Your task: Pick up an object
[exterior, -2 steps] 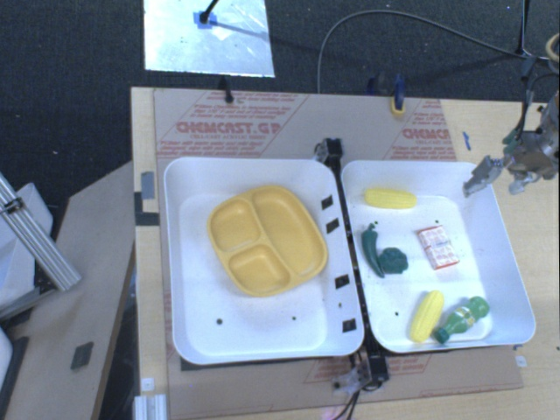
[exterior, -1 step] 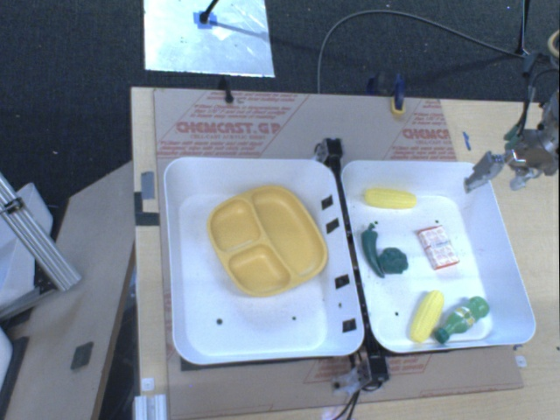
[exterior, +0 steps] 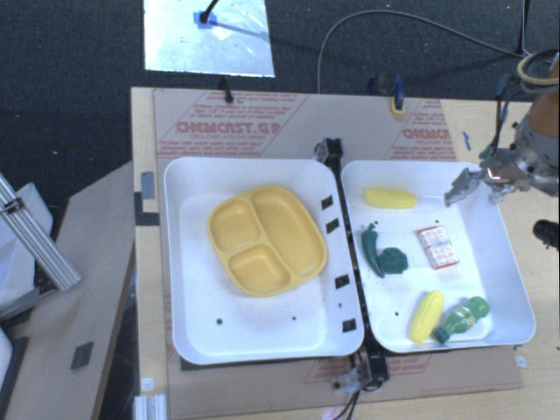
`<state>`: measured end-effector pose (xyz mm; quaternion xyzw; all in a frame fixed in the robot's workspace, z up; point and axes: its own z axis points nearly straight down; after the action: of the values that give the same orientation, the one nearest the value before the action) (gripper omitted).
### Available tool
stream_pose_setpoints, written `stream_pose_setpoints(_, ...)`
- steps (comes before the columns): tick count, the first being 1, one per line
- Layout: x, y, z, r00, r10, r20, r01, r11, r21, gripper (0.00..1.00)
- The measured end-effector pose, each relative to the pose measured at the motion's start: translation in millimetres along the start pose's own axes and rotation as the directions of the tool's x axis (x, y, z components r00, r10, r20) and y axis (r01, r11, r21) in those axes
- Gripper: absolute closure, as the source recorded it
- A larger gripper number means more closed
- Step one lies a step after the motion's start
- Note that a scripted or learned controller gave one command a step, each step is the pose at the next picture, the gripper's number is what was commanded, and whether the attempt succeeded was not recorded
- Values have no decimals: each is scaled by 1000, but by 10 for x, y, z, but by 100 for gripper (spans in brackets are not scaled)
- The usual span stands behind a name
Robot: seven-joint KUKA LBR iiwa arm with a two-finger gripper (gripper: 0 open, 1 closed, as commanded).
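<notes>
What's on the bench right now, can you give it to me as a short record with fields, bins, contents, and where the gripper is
left bin: yellow divided tray, three compartments
right bin: yellow corn near the far wall; dark green vegetable toy; small red and white box; second yellow corn beside a green bottle, near the front wall
gripper: over the right bin's far right corner, nothing seen between its fingers
objects picked: none

Two bins point(exterior: 350, 234), one tray point(exterior: 265, 239), five toys point(exterior: 390, 199)
</notes>
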<state>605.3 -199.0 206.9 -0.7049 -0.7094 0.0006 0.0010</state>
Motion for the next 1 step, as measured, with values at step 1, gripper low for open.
stream_pose_setpoints(1,-65,-27,599,1000,5,0,-5,1000,0,0)
